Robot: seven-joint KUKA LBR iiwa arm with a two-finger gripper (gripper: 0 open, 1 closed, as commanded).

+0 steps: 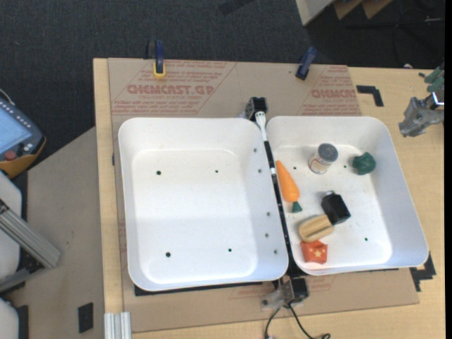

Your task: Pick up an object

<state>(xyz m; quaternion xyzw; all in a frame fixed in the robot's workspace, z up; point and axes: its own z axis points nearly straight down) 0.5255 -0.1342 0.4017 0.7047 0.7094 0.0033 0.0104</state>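
The hand (424, 115) sits at the right edge of the frame, above the bench (212, 83) and outside the upper right corner of the right bin (395, 210); it is small and partly cut off, so whether it is apart or together cannot be told, and nothing shows within it.

All the loose things lie in the right bin. A carrot (287, 182) lies along the bin's left wall, its green end pointing down the frame. Right of it, near the top, a small jar (324, 157) stands upright, and a green lump (364, 163) lies just beside the bin's right slope. Lower in the middle, a black block (335, 208) touches a tan roll (316, 227), and a red piece (315, 251) lies just below the roll, near the bin's lower rim.

The left bin (141, 210) sits edge to edge with the right one. A blue clamp (159, 54) and another clamp (306, 63) grip the bench's far edge
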